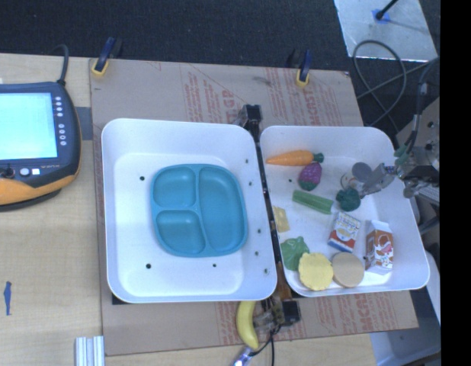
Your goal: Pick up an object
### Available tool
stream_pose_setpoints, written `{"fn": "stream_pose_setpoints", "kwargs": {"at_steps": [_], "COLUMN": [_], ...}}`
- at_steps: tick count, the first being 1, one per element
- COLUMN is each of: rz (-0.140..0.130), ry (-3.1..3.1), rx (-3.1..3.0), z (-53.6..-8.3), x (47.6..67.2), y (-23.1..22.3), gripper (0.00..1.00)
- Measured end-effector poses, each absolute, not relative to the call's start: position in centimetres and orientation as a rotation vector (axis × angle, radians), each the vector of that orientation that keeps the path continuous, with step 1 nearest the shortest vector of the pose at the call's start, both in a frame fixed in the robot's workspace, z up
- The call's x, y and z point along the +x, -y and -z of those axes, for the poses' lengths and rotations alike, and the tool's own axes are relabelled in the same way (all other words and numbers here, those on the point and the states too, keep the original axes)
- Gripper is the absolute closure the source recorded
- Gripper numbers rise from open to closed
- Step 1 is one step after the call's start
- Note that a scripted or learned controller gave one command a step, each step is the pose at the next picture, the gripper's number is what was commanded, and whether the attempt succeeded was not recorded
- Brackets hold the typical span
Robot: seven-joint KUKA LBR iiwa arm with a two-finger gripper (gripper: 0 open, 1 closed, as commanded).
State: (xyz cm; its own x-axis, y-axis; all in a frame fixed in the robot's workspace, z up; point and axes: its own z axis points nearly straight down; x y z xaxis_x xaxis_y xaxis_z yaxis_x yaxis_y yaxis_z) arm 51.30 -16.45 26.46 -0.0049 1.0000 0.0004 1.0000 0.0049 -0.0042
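You see left bin (129,204) holding blue tray (198,209); right bin (407,235) holding carrot (290,158), cartons, toy foods; gripper (370,175) above, jaw state unclear

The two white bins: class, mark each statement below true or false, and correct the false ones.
1. The blue divided plate lies in the left bin. True.
2. The carrot lies in the left bin. False: it lies in the right bin, near the far edge.
3. The banana lies outside both bins. True.
4. The two small cartons stand on the blue plate. False: they are in the right bin.
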Motion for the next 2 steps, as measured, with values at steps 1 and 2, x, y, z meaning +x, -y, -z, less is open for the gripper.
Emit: {"fn": "stream_pose_setpoints", "kwargs": {"at_steps": [1,2], "rz": [-0.008,-0.007], "ry": [2.225,2.227], "rx": [-2.211,-2.213], "z": [-15.7,-9.3], "x": [57.6,63.7], "y": [14.6,11.5], "gripper": [0.0,0.0]}}
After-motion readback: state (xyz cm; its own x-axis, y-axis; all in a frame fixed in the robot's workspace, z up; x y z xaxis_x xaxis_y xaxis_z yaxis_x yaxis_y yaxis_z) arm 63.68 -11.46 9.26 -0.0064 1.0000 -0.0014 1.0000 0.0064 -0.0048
